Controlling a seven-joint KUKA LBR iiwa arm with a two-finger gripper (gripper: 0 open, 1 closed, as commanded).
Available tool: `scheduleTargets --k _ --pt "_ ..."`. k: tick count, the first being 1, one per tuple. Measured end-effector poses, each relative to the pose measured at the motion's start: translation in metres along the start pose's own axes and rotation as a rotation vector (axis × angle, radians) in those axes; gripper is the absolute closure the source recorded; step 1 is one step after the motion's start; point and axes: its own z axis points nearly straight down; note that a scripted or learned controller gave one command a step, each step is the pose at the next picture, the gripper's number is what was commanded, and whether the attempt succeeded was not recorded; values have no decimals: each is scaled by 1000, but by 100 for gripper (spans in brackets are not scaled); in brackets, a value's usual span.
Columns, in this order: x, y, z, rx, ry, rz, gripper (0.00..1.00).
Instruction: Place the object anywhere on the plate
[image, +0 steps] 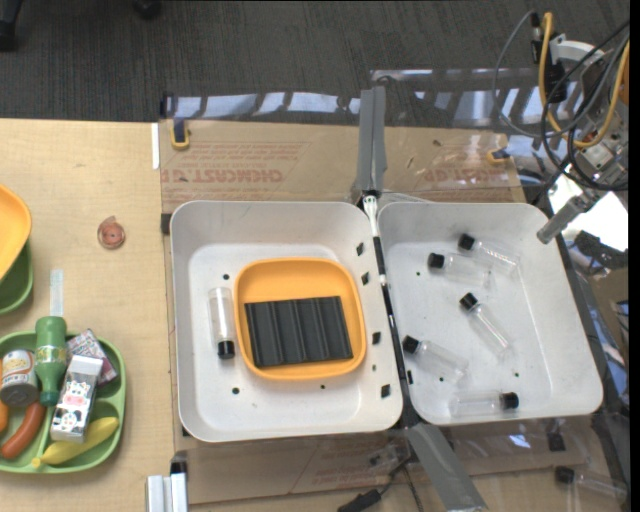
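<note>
The task is not done: a vial (219, 320) lies in the left bin (190, 400), just beside the plate (298, 278), not on it. The hand (557, 221) is at the right bin's (570, 390) edge; its state I cannot tell.

A vial (219, 320) lies just left of the plate (298, 277).

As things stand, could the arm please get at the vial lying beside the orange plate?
Probably yes: the vial lies flat on the left bin floor, apart from the plate, nothing over it.
</note>
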Motion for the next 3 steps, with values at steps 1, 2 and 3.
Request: scheduleTargets --k 1,2,3 --pt "-1 -5 -19 -1 2 -300 0" --pt "-9 18 -47 0 2 -354 0" --pt "-18 24 -39 0 2 -535 0"
